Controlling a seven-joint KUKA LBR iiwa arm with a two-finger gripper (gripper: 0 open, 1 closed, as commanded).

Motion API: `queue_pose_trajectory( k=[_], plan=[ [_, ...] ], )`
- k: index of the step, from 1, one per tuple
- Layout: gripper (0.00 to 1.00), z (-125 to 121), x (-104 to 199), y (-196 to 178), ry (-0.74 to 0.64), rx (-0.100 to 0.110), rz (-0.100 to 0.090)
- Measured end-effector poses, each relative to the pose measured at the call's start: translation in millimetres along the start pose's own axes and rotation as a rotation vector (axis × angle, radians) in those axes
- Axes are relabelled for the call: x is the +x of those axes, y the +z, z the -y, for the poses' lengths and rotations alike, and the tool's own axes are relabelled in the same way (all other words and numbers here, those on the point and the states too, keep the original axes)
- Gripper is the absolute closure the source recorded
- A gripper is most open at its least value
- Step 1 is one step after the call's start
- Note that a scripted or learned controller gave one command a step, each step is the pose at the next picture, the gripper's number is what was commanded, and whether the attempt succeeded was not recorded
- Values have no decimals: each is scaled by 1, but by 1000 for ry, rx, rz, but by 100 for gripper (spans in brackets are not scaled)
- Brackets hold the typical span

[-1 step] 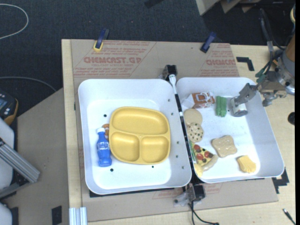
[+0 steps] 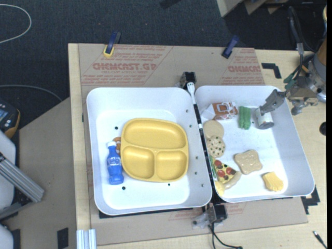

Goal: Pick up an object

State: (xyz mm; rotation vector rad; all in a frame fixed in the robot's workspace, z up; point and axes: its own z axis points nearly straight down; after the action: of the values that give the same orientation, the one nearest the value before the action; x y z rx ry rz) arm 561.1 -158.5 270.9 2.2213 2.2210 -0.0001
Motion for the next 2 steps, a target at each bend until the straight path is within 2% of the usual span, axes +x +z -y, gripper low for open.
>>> queue_pose_trajectory(
  k=[2],
  plan=[
    [0, 1, 9, 88, 0, 6, -3]
  ],
)
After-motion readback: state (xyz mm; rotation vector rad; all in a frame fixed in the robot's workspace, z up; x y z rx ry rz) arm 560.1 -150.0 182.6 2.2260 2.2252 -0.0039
